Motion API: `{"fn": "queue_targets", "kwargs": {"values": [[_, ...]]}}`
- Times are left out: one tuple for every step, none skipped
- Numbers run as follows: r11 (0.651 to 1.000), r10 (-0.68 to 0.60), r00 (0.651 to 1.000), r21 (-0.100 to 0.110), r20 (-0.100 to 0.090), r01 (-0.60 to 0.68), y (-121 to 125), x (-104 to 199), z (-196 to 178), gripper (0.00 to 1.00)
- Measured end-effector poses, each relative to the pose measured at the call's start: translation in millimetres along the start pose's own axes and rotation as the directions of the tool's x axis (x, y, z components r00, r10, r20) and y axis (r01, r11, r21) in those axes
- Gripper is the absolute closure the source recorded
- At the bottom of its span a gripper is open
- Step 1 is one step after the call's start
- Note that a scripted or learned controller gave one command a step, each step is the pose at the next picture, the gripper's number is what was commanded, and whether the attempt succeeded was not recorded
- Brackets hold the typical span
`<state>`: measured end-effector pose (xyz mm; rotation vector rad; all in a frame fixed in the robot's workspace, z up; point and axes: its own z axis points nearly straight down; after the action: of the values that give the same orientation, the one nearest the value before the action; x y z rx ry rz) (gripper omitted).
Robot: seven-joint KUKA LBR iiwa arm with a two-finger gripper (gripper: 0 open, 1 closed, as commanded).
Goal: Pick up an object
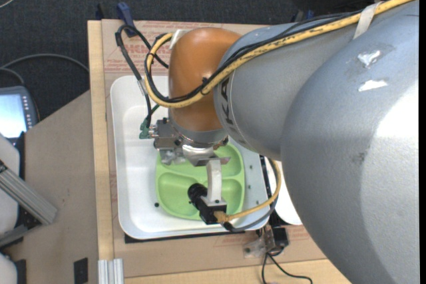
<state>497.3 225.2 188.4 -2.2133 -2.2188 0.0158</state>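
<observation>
We see the green tray [174,195] in the white bin [130,163], with bare floor along its left wall. The arm [319,116] overhangs the gripper [183,151]; open or closed, we cannot tell.

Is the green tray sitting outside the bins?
No, the green tray lies inside the white bin on the view's left, within its rim.

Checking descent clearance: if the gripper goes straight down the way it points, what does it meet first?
Probably the green divided tray lying in the white bin; the gripper sits over its far end. Depth is hard to judge from this view.
</observation>
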Motion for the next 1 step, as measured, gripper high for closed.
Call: {"fn": "queue_targets", "kwargs": {"values": [[1.0,0.006,1.0,-0.015,-0.001,-0.006,59.5,-18.0,3.6,1.0]]}}
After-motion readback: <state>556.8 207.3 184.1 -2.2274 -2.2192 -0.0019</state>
